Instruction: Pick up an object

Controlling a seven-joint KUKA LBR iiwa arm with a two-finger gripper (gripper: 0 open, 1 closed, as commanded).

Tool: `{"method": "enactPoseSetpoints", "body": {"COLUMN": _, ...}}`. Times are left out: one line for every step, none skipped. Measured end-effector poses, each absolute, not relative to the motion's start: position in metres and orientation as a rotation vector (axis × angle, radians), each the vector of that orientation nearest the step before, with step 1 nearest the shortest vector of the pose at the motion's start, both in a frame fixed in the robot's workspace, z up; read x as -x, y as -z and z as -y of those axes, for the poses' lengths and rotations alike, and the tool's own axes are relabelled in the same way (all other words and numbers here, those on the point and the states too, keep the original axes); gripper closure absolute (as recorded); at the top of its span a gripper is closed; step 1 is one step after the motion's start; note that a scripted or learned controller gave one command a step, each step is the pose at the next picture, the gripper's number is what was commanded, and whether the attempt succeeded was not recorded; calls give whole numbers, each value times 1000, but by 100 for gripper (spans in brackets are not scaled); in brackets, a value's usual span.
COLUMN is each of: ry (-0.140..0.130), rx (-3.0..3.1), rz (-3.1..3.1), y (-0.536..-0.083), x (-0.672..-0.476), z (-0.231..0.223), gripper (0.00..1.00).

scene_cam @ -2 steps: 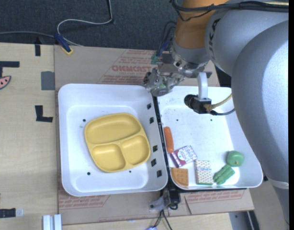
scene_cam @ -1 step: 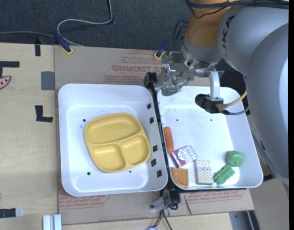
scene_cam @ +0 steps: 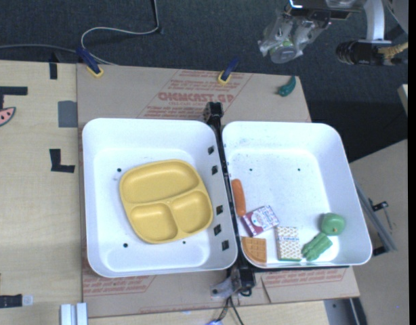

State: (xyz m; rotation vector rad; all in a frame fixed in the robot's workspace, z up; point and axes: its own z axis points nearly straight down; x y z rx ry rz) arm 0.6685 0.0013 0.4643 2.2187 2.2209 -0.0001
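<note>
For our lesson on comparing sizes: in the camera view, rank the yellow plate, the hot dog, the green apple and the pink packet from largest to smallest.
1. Yellow plate
2. Hot dog
3. Pink packet and green apple: these look alike in size, so I won't rank them.

light is even and fairly bright, apparently from overhead. the two white bins [scene_cam: 99, 202] are close to overexposed, their walls washing out with only faint grey shading at the inner corners. the yellow divided tray [scene_cam: 166, 200] casts a thin soft shadow on its lower edge. the dark floor beyond the counter [scene_cam: 32, 181] stays dim and grainy. the end effector [scene_cam: 286, 42] at top right is smeared, perhaps motion blur. small items look soft; print on the packets is unreadable.
</note>
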Motion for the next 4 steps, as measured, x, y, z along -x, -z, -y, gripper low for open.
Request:
{"method": "enactPoseSetpoints", "body": {"ry": 2, "rx": -2220, "rz": -2222, "y": -463, "x": -668, "z": -1, "gripper": 0}}
{"method": "enactPoseSetpoints", "body": {"ry": 6, "rx": -2223, "rz": -2221, "y": -282, "x": -668, "z": 94, "gripper": 0}}
{"method": "enactPoseSetpoints", "body": {"ry": 4, "rx": -2223, "rz": -2225, "y": -135, "x": -603, "z": 100, "gripper": 0}}
{"method": "enactPoseSetpoints", "body": {"ry": 1, "rx": -2219, "rz": -2222, "y": -86, "x": -620, "z": 98, "gripper": 0}}
